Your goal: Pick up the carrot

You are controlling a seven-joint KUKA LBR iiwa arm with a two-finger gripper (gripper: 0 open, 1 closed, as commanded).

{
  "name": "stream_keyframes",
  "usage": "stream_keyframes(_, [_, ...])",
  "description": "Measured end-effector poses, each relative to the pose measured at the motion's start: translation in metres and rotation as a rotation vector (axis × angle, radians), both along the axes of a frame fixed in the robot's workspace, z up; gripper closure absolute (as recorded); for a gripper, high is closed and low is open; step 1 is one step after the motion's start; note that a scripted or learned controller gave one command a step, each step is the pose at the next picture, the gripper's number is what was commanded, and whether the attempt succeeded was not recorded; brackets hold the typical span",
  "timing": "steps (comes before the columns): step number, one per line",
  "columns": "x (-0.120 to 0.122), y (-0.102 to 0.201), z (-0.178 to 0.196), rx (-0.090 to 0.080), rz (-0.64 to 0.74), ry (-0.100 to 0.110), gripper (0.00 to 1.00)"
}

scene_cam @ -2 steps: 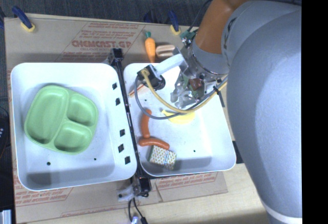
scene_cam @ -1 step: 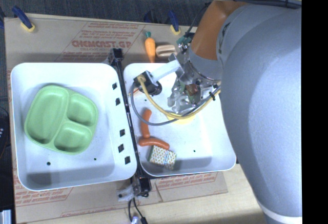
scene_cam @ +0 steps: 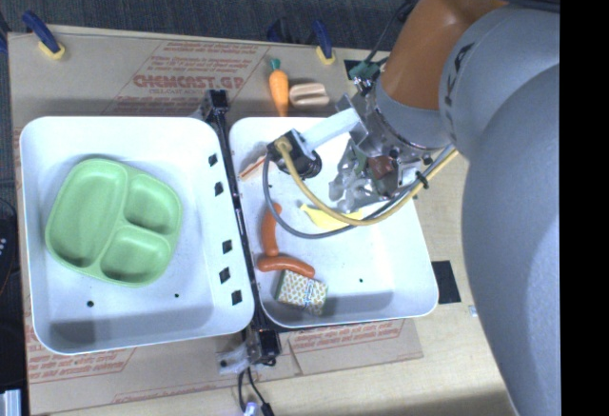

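The carrot point(scene_cam: 277, 90), orange with a green top, lies on the cardboard bench just behind the right bin's far rim, outside both bins. My gripper point(scene_cam: 350, 186) hangs low over the middle of the right bin point(scene_cam: 400, 295), well to the right of and nearer than the carrot. A pale yellow banana-like piece point(scene_cam: 324, 213) lies right under the gripper's tip. Whether it touches the gripper is unclear.
A tan bun point(scene_cam: 308, 95) lies beside the carrot. In the right bin lie two orange sausages point(scene_cam: 284, 264) and a wrapped cube point(scene_cam: 302, 291); a black and yellow cable point(scene_cam: 285, 153) loops across it. A green divided plate point(scene_cam: 114, 219) sits in the left bin point(scene_cam: 57, 328).
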State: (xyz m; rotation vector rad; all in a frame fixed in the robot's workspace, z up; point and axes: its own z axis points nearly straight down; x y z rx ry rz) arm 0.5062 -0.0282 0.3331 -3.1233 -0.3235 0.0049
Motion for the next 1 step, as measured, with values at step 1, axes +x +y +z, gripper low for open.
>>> stream_keyframes(1, [0.0435, -0.0704, 0.0173, 0.001, -0.002, 0.000, 1.00])
